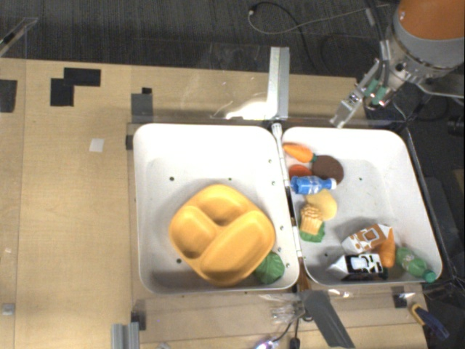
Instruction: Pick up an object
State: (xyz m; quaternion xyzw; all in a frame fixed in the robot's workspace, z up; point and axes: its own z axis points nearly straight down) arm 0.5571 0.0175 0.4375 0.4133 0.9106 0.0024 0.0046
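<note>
1. The end effector (356, 106) hangs at about one o'clock, above the right bin's (407, 167) far rim, carrying nothing; whether it is open, I cannot tell.
2. Targets cluster along that bin's left wall: carrot (297, 151), blue bottle (312, 185), corn (313, 222).
3. Best bet, I'd say: go for the brown ball (328, 168), descend straight, avoiding the divider.
</note>
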